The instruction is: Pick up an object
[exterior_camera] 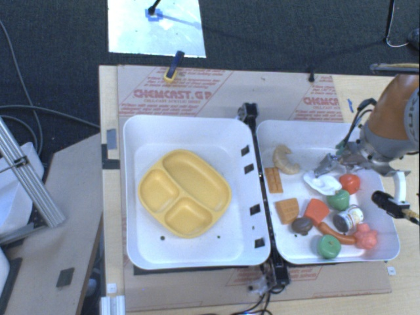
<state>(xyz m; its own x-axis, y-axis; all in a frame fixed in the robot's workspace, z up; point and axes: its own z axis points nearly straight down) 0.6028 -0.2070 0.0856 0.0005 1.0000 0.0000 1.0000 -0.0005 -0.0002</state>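
Note:
My gripper point(326, 166) hangs low over the right bin point(275, 136), near its far right side, just above a white toy piece point(323, 184). Beside that piece lie a red tomato point(350, 182) and a green toy point(338, 199). Nearer the front sit an orange-red block point(316, 210), a tan cracker point(287, 210), a grey-brown lump point(302, 226), a green apple point(329, 245), an orange carrot point(336, 233), a small can point(348, 219) and a pink toy point(366, 238). A pale croissant point(285, 158) and a brown wafer point(273, 180) lie to the left.
The left bin point(151, 136) holds a yellow divided plate point(184, 193). A black hinge strip point(257, 176) runs between the bins. The arm's orange band point(394, 107) rises at the right, and a black part point(388, 203) juts over the right bin's edge.

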